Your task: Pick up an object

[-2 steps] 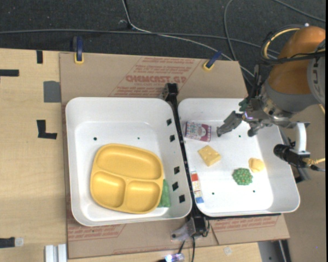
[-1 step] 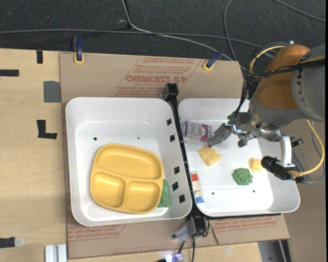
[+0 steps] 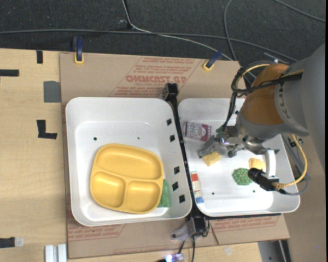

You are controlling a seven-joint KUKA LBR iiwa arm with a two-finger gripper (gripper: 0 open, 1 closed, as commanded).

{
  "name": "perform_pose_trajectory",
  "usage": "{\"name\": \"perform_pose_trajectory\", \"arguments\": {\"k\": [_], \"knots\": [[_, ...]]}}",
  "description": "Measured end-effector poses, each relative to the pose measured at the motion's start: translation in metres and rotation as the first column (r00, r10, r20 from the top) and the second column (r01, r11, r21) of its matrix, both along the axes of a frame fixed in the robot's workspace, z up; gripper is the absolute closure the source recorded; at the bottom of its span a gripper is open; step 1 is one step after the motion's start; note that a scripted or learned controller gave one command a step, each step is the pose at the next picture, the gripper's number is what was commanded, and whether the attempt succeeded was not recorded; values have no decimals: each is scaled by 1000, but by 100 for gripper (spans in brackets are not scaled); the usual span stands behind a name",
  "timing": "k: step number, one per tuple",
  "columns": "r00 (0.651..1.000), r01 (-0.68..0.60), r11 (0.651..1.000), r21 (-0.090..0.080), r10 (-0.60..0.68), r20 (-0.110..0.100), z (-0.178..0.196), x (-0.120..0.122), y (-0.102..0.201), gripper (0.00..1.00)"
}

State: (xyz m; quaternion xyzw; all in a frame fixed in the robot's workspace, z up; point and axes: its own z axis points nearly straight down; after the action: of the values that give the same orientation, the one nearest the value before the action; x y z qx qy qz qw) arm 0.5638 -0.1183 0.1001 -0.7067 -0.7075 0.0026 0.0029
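Pale-yellow block [image 3: 211, 158] on the floor of the right bin [image 3: 235, 203], just beside the gripper [image 3: 221, 146], whose finger spread cannot be told; green knobbly object [image 3: 241, 176] near the block; pink-printed packet [image 3: 197, 130] beyond it; yellow divided tray [image 3: 127, 178] in the left bin [image 3: 120, 111].
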Motion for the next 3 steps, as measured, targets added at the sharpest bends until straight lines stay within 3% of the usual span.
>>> {"name": "perform_pose_trajectory", "arguments": {"k": [1, 2, 3], "knots": [[1000, 0, 1000, -2, 0, 7, -15, 0, 0, 0], [1000, -1, 1000, -4, 1, 9, -4, 0, 0, 100], [1000, 1, 1000, -1, -1, 11, 55, -7, -1, 100]]}}
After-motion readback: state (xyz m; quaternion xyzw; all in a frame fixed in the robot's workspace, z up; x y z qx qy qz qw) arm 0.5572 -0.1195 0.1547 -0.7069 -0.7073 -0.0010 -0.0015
